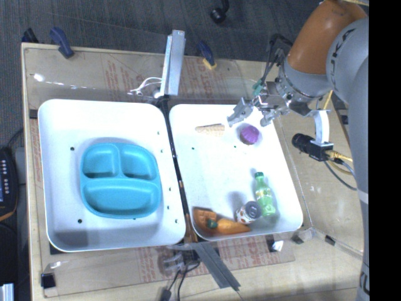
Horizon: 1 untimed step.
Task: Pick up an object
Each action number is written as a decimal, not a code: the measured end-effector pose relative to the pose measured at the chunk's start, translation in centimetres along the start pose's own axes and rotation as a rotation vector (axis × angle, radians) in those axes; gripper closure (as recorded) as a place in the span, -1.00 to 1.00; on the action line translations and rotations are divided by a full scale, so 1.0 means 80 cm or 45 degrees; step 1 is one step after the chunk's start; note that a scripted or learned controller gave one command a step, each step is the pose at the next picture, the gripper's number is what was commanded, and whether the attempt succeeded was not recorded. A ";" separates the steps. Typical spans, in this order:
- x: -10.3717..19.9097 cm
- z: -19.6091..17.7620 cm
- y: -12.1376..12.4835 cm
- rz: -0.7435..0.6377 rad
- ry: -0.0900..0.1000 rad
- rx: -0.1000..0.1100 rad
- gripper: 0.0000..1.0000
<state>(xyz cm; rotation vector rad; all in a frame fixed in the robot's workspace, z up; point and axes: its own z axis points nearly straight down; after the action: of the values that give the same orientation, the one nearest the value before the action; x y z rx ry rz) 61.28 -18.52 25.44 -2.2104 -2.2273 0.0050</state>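
purple ball point(249, 133) sits in the right bin point(207, 187), far corner, just below the gripper point(255, 113) & a touch to its right in view. gripper fingers look spread, nothing btwn them. ball's round so no long axis to line up w/; prob a short drop straight onto it.

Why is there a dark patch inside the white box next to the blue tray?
In the camera view that dark patch is a soft shadow along the blue tray's lower left edge, cast on the left bin; the white bins look bright, and the gripper appears slightly blurred.
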 end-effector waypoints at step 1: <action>-0.030 0.178 -0.035 0.000 0.000 0.000 -1.00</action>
<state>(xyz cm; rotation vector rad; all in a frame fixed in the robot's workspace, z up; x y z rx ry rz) 58.40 -20.98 11.17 -2.2100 -2.2276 0.0052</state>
